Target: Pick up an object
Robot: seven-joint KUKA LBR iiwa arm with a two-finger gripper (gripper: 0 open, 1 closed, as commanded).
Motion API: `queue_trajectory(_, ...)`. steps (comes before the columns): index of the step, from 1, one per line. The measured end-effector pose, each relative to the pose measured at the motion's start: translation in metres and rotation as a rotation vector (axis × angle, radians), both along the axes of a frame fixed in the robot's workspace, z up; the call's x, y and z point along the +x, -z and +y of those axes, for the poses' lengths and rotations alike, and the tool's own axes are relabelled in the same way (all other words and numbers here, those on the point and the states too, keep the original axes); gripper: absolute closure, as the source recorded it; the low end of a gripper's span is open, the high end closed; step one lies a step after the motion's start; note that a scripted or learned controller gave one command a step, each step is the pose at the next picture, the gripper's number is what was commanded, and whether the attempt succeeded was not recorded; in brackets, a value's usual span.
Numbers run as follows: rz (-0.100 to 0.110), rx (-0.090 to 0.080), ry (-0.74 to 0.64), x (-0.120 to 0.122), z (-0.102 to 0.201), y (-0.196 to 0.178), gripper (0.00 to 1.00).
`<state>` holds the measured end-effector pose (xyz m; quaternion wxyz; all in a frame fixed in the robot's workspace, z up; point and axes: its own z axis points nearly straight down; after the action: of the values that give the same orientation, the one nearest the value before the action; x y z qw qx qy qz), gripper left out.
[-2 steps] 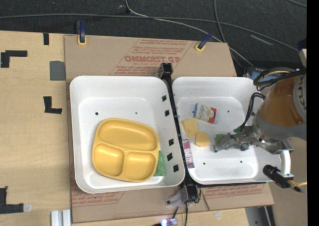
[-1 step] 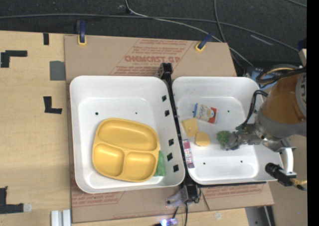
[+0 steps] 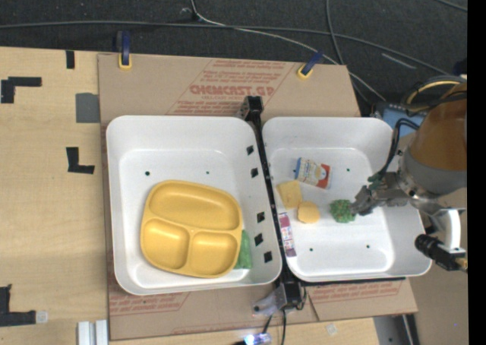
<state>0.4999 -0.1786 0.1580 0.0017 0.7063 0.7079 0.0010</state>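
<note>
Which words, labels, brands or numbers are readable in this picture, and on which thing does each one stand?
"CHEMCAST GP": red print on the brown cardboard sheet under the bins, seen upside down; the reading is not certain.
Smaller red lines around it on that sheet: too blurred to read.
White packet with blue and red print, in the right bin: print too small to read.
Strip label by the divider: unreadable.

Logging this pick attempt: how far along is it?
Done: the gripper has reached into the right bin, right beside the green item. In hand: nothing visibly held; the green item lies on the bin floor. Left: grasping and lifting it, or another item like the yellow pieces.
</note>
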Motion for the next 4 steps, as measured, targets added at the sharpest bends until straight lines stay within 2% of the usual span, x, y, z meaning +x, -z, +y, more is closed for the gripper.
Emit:
queue_trajectory(2,-0.001,-0.001,0.001,-0.003,-0.005,-0.098,1.0)
queue_trajectory(3,0.006,0.002,-0.003,-0.003,0.049,-0.083,1.0)
queue_trajectory(4,0.004,0.002,-0.004,0.005,0.108,-0.086,1.0)
